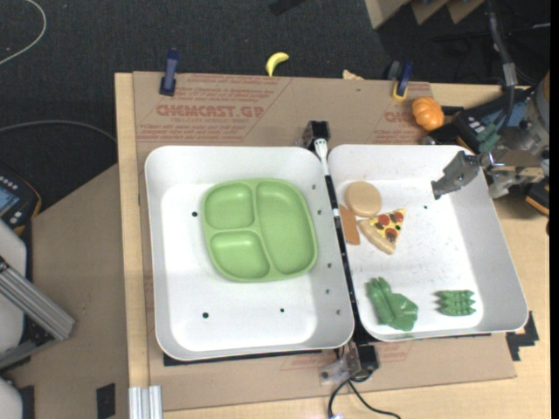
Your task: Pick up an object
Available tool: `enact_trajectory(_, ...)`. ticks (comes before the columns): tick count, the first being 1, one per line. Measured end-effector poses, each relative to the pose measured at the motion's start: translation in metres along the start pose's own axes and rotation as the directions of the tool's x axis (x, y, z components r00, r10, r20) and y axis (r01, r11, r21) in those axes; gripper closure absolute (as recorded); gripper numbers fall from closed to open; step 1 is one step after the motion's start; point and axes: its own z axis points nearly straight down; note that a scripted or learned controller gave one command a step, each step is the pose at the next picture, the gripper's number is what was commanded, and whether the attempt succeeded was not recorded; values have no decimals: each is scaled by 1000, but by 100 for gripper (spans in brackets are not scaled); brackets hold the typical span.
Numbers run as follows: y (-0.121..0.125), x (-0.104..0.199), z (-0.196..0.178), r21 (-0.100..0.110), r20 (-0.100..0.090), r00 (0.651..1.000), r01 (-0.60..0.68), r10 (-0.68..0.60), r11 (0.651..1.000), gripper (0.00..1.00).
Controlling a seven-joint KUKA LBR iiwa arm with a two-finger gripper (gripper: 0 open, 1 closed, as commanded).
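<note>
Left bin [175, 260] carries a green divided tray [259, 229]. Right bin [489, 234] has toy food: green vegetable [390, 305], pizza slice [386, 228], round bun [362, 198]. The hand [454, 178] hovers above the far right corner, grip width impossible to tell.

Bench [218, 103] (brown board top) carries left bin [175, 234] and right bin [489, 234], side by side.

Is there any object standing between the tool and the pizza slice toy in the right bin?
Nothing visible does. The tool hangs over the right white bin's upper right part, and bare bin floor lies between it and the triangular pizza slice toy.
</note>
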Motion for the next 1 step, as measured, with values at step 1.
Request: enact_trajectory(1, -25, 54, -95, -1, 0, 1000, -1, 1, 1000, 0)
